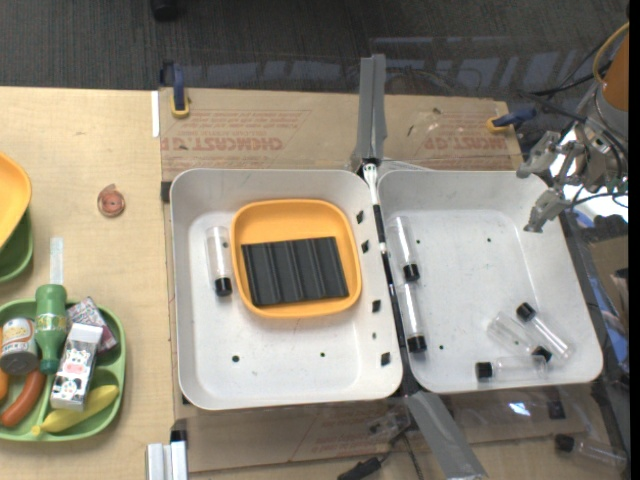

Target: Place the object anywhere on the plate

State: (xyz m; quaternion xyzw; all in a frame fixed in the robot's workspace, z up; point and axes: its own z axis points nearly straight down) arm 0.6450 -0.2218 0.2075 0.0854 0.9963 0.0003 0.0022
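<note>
Two white bins sit side by side. The left bin holds the orange plate, w/ a dark ribbed block on it. Just left of the plate, not touching, lies a clear tube w/ black cap.

The right bin has more clear tubes: two long ones along its left wall, end to end, and a few piled near the bottom right corner. All are see-through w/ small black caps. Nothing blocks them.

The gripper hangs over the right bin's top right corner, well apart from every tube. Its fingers look spread, w/ nothing between them.

On the wood table, left, sits a green tray of toy food.
</note>
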